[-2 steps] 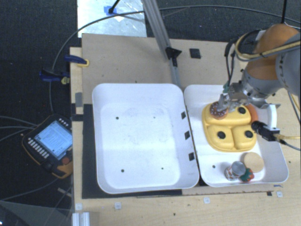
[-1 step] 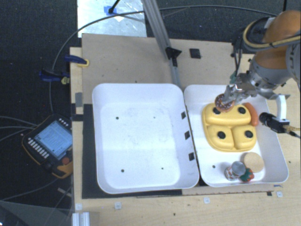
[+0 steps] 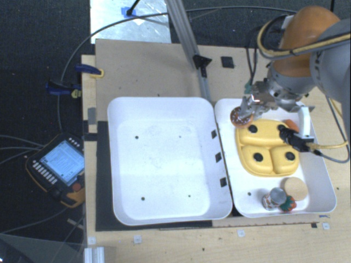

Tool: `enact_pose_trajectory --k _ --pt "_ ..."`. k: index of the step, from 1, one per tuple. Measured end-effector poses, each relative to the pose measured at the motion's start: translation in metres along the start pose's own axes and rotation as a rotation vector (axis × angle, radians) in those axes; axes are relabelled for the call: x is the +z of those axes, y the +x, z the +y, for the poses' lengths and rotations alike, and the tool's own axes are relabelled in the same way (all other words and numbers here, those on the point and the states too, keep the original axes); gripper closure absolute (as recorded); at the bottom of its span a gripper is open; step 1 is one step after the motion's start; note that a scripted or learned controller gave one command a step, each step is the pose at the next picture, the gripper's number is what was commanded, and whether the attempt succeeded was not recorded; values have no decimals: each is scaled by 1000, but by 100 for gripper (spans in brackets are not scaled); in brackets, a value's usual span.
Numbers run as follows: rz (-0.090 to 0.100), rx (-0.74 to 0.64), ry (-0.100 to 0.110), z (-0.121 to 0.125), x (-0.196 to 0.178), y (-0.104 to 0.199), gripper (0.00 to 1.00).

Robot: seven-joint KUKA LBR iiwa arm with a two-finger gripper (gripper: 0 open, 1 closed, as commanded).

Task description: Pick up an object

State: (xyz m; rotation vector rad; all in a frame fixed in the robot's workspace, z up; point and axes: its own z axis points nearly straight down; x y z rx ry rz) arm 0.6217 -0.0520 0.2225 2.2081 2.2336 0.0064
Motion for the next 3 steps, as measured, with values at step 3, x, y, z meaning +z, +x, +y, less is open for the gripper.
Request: enact_pose_trajectory --k 3 --pt "1 0 2 -14 17 156 100"
